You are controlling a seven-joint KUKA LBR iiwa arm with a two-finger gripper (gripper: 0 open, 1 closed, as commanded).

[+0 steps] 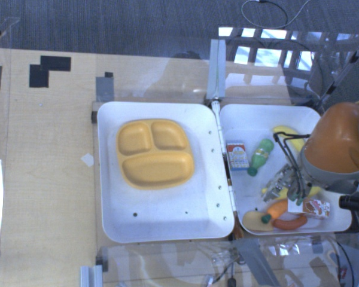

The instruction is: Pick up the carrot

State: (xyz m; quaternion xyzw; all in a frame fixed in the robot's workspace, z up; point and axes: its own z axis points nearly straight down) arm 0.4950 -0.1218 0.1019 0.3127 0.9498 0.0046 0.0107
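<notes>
Now the pincer (285, 184) hangs just above the carrot (277, 208) in the right bin (246, 122) (whether it is apart or together, I cannot tell).

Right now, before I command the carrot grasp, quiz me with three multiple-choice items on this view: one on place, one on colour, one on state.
1. The carrot lies in:
A. the left bin
B. the right bin's near end
C. the yellow tray

2. The bottle in the right bin is:
A. green
B. blue
C. black

3. The yellow tray in the left bin is:
A. holding the sausage
B. flipped over
C. upright, nothing in its compartments

Key: 1 B, carrot beside the sausage by the near rim; 2 A, it is plainly green; 3 C, three bare compartments face up.
</notes>
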